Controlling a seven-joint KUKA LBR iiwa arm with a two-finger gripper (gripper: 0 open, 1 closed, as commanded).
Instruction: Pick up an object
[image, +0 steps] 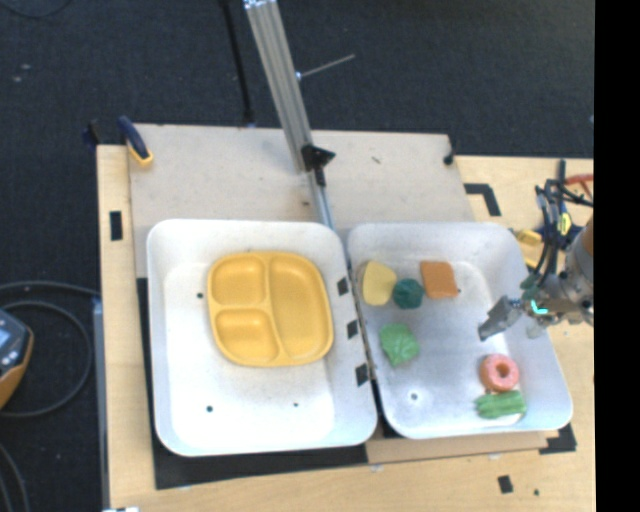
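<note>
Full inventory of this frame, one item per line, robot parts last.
bench: 1, tan, under both bins
left bin: 1, white
right bin: 1, white
divided plate: 1, yellow, left bin
yellow piece: 1, right bin, far left
teal ball: 1, beside it
orange block: 1, far side
green lump: 1, left middle
pink ring: 1, near right
green piece: 1, just below the ring
gripper: 1, grey, over right bin's right side
</note>
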